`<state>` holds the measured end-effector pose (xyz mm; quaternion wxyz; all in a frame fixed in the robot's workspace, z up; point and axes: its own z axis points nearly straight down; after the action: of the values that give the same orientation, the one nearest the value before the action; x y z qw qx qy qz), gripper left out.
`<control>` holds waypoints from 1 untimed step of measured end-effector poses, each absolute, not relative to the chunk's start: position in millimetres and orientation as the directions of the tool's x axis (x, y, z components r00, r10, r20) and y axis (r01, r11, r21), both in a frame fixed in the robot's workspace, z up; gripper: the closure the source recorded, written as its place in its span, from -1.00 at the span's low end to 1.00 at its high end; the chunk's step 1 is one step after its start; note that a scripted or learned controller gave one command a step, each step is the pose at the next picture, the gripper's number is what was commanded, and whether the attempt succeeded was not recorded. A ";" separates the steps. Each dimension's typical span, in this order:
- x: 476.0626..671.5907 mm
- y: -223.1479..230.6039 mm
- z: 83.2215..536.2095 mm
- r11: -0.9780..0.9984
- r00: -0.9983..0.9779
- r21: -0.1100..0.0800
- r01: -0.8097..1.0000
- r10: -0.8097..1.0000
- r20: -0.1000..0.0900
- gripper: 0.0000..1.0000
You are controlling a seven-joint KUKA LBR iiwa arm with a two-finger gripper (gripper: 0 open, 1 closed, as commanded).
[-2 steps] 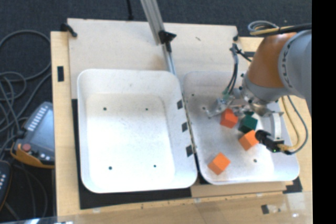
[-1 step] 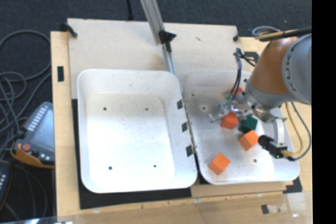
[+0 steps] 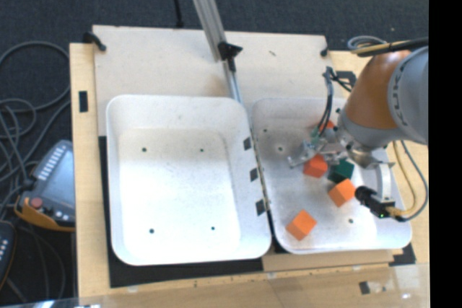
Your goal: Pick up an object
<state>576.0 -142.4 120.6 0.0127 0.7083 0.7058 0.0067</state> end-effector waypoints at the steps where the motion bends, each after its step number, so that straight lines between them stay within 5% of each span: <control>1: 576.7 -142.3 120.4 0.004 -0.004 0.031 1.000 1.000 -0.011 -1.00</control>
<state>576.7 -142.3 120.4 0.0148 0.7057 0.7083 0.0069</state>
